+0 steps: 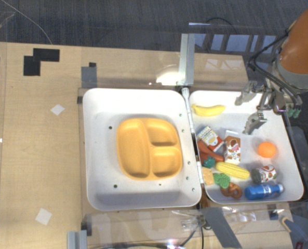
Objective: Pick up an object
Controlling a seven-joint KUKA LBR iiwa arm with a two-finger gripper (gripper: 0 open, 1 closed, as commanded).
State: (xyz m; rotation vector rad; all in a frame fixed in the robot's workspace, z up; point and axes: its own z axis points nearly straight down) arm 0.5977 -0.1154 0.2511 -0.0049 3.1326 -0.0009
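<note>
One yellow tray (147, 148) is lying alone in the left bin (99, 154), probably as a sorting spot, while the right bin (294, 183) is holding about ten crowded toys: one banana (208, 109), one corn cob (232, 170), one orange ball (267, 149), one blue bottle (263, 191). The gripper (251, 112) is hovering over bare floor there, jaws apart, gripping nothing.

At the upper right of the frame, a rounded orange band (300, 39) is seen on the arm, with a grey ring beneath it. Black cables (263, 51) are looped beside it. Below, the gripper (251, 110) is made of pale grey metal parts.
</note>
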